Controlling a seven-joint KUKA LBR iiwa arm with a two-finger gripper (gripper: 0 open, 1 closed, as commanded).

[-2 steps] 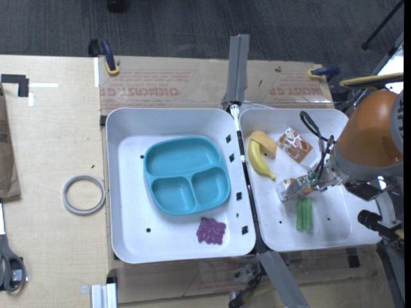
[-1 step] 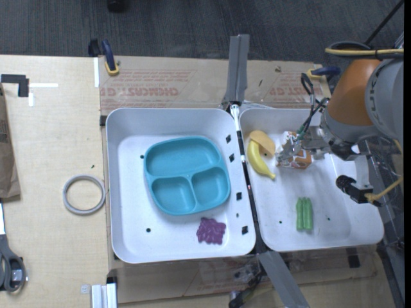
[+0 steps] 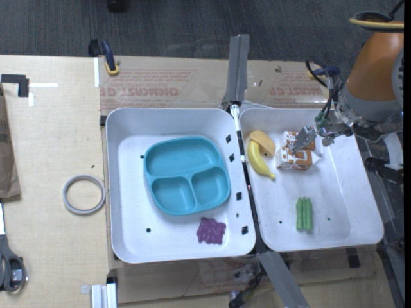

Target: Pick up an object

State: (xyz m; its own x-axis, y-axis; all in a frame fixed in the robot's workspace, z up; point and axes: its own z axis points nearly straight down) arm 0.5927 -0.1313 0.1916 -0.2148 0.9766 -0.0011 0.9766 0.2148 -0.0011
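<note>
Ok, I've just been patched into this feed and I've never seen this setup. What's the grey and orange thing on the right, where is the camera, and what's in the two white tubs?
This is one fixed camera above the bench, looking down at a slant. The grey machine with the orange band is a robot arm reaching in from the right; its gripper is low over the right bin, right at a small brown and white toy. From here I cannot tell whether it has hold of it.

Also in the right bin are a yellow banana beside that toy and a green vegetable nearer the front.

The left bin holds a blue divided plate and a purple bunch of grapes in front of it.

On the bench to the left lies a grey ring.
</note>
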